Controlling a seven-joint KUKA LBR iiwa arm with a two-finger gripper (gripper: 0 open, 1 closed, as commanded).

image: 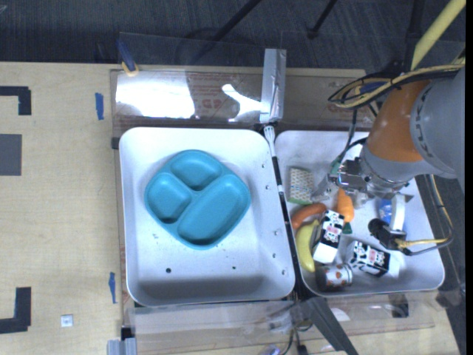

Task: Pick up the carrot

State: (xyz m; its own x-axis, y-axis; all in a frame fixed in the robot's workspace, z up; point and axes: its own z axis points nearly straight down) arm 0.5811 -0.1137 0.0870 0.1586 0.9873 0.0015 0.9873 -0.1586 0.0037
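The right bin (425,272) holds a heap of small items. An orange carrot (308,213) lies flat near the bin's left wall, just above a yellow banana (304,247). A second short orange piece (344,202) stands nearly upright directly under my gripper (347,183), touching or very close to it. I cannot tell whether that piece is part of the same carrot. The gripper points down over the middle of the right bin, and the grey arm with its orange band (395,128) comes in from the upper right.
A blue divided plate (196,197) lies in the left bin (140,272). The right bin also holds a greenish mesh pad (299,184), two black-and-white patterned boxes (333,228) (369,258), a blue-and-white item (389,214) and a small can (338,276). Cables (362,89) hang behind the arm.
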